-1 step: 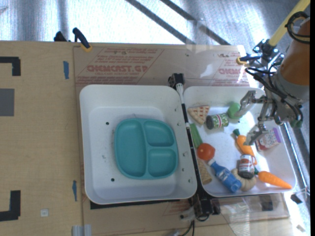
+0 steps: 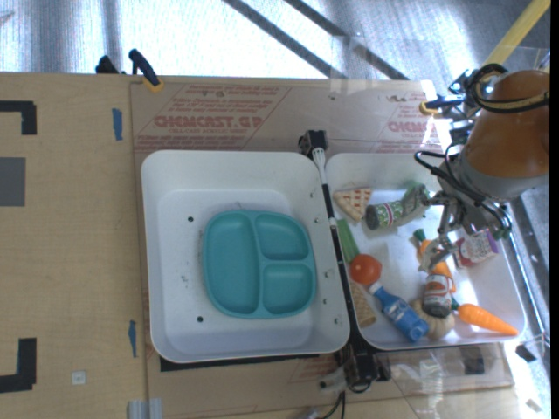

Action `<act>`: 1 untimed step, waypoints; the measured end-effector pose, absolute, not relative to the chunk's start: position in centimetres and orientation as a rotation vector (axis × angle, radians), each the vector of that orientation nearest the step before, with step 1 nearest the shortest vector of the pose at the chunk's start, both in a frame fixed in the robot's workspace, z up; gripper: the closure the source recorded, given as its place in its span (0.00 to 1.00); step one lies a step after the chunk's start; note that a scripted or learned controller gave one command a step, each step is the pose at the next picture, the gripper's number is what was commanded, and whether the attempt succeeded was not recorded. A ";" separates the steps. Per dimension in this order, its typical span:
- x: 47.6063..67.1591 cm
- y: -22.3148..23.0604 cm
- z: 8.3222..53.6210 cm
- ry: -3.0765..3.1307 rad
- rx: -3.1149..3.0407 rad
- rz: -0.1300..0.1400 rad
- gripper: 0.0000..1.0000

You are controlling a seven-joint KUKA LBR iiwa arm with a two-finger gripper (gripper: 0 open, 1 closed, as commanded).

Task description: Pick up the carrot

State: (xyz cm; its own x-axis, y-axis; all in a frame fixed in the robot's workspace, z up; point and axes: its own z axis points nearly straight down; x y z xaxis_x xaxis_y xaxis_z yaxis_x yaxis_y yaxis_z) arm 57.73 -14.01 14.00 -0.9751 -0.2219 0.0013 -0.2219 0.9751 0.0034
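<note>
On cardboard-covered bench (image 2: 70,234), two white bins (image 2: 166,234); carrot (image 2: 486,319) lies ungrasped; gripper (image 2: 447,234) state unclear.

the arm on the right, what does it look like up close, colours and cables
The arm shows a broad, rounded orange band above a grey wrist section. Dark cables loop around the band and trail down its side. Below, the gripper is a slim metallic assembly with thin, pale fingers.

A teal divided plate (image 2: 258,263) lies in the left bin (image 2: 166,234).
</note>
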 end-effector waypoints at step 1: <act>58.7 -19.7 8.9 -3.150 0.144 0.002 0.00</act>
State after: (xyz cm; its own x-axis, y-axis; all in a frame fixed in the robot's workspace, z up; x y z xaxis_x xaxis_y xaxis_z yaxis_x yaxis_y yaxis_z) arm 58.68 -19.66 8.93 -0.9957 -0.0915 -0.0120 -0.0915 0.9958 -0.0021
